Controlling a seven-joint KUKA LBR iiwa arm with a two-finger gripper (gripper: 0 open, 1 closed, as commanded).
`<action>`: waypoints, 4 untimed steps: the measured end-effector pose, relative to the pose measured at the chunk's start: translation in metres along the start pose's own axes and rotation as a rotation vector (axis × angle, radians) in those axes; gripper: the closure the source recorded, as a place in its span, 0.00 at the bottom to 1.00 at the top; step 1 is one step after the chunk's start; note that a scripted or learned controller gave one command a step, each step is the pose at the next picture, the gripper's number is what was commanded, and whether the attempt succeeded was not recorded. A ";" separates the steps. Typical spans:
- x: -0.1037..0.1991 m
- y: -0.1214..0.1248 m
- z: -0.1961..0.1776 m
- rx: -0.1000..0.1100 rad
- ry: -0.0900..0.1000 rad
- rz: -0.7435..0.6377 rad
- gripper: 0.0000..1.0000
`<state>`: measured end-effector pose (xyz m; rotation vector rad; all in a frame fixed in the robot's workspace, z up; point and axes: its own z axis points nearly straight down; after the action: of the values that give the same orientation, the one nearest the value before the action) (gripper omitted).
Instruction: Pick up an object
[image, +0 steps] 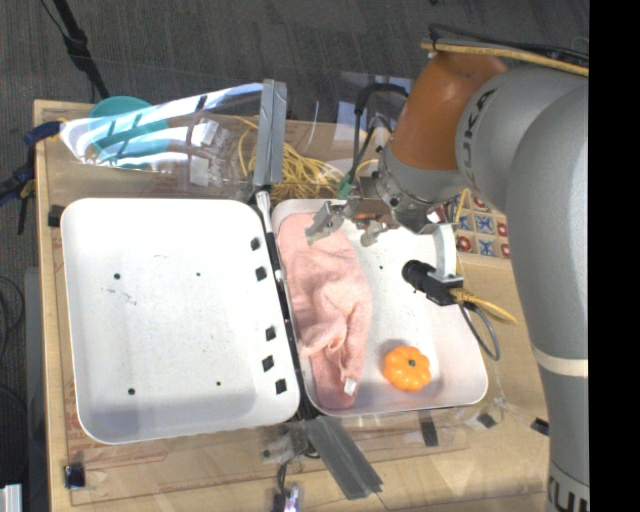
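A pink cloth (325, 300) lies crumpled along the left side of the right bin (455, 385), reaching from its back edge almost to the front. A small orange pumpkin-shaped toy (407, 368) sits near the bin's front right. My gripper (345, 226) hangs over the back of the right bin, just above the far end of the cloth. Its two metal fingers (320, 222) stand spread apart with nothing between them.
The left bin (160, 310) sits beside the right one, joined by a row of black clips (270, 330). Behind the bins lie a clear plastic bag with a teal item (140, 135) and a tangle of yellow cable (295, 170).
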<state>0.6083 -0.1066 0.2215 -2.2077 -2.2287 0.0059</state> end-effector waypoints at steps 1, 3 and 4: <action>-0.032 0.020 0.117 -0.001 -0.001 -0.052 0.00; -0.026 0.051 0.117 -0.006 -0.002 -0.247 1.00; -0.026 0.051 0.117 -0.006 -0.003 -0.247 0.00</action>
<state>0.6585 -0.1318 0.1039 -1.9192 -2.4885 0.0013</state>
